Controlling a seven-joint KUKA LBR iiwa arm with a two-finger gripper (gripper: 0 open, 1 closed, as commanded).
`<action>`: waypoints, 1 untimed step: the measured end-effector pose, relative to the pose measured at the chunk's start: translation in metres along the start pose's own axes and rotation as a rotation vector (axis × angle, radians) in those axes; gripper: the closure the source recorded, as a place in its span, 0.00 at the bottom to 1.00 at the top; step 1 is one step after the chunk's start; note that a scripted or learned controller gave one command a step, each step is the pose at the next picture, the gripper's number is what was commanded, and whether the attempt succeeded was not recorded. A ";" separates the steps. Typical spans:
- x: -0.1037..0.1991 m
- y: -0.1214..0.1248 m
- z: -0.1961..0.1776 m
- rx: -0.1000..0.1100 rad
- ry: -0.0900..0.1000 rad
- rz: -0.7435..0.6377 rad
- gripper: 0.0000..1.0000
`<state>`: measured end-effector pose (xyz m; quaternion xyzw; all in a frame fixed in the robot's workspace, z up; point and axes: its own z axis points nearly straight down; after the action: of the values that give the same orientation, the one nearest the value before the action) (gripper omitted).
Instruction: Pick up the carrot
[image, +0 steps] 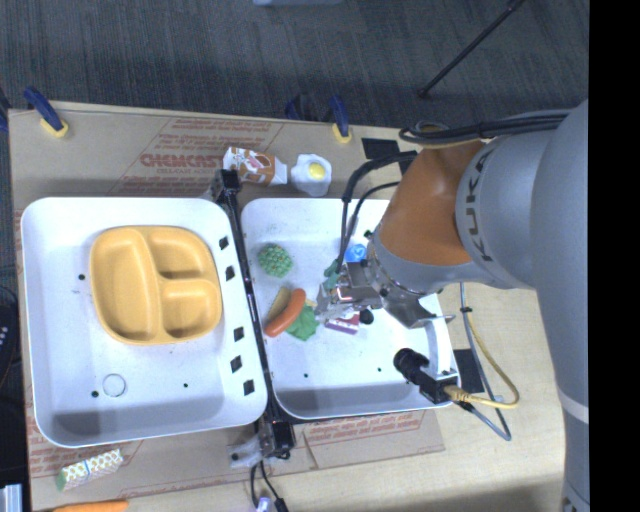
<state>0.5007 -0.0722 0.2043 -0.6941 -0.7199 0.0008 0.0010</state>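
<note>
An orange carrot (284, 310) lies slantwise on the floor of the right bin (330, 395), near its left wall, with a green leafy piece (303, 326) at its lower right end. My gripper (338, 300) hangs low over the bin just to the right of the carrot, close to the green piece. Under the big grey and orange wrist, the small metal parts at the tip are hard to make out. Nothing shows as lifted from the bin floor.
A green broccoli-like piece (275, 260) lies above the carrot. A yellow divided plate (155, 282) rests in the left bin (60, 400). Beyond the bins stand a small brown and white carton (250, 165) and a white and yellow item (312, 174). Cables trail at the lower right.
</note>
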 end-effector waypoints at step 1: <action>0.000 0.000 0.000 0.000 0.000 0.000 0.00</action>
<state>0.5006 -0.0721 0.2042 -0.6941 -0.7198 0.0008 0.0011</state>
